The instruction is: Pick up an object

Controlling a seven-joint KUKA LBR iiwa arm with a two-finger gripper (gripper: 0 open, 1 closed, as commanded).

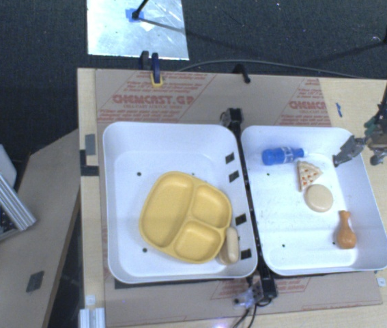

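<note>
Overhead, the grey two-finger end effector [362, 152] is hovering with its fingers spread apart and holding nothing, above the right rim of the right shallow white bin [377, 251]. Inside that bin are lying a blue plastic bottle [282, 156], a pizza-slice toy [308, 175], a round beige cookie [319, 198] and an orange drumstick-shaped toy [345, 231]. A yellow sectioned plastic tray [185, 216] is sitting in the left white bin [128, 156], a tan bread-roll toy [231, 245] touching it.

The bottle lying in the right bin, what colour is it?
Blue, with a white band near one end; the bottle shows clearly in the camera view.
</note>
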